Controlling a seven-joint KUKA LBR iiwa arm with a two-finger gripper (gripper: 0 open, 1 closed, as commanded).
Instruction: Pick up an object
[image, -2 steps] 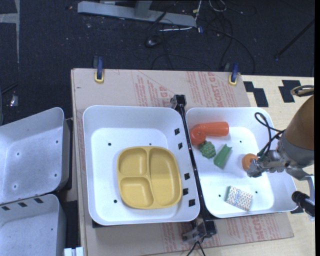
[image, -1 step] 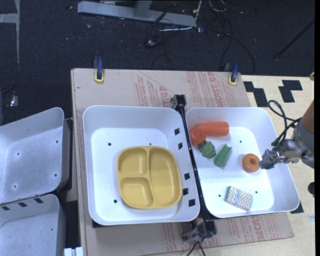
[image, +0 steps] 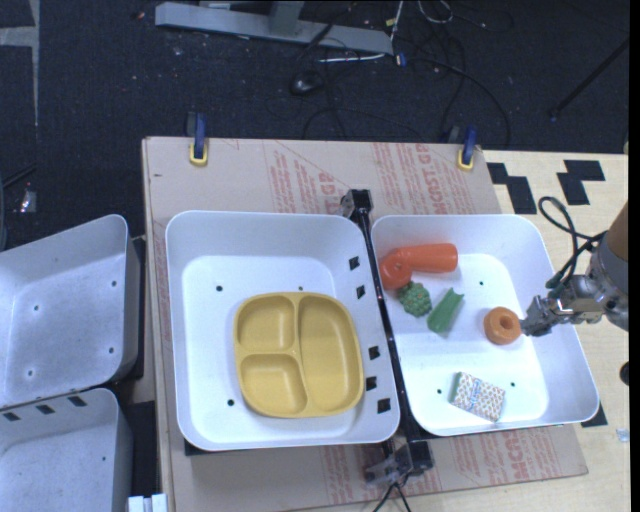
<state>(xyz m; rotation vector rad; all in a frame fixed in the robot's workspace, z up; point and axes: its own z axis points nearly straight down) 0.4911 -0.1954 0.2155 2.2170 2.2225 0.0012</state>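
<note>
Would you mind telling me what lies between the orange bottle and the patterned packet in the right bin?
In the camera view, a green broccoli piece and a green block lie between the orange bottle and the patterned packet.

Bare floor lies open between the patterned packet (image: 478, 396) and the green block (image: 445, 310).

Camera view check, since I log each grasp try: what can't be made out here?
- Gripper, camera view: small and blurred beside the orange ring; open or shut, and whether it touches the ring, can't be told.
- Arm: cut off by the right edge.
- Patterned packet: print too small to read.
- Green pieces: too small to identify.
</note>
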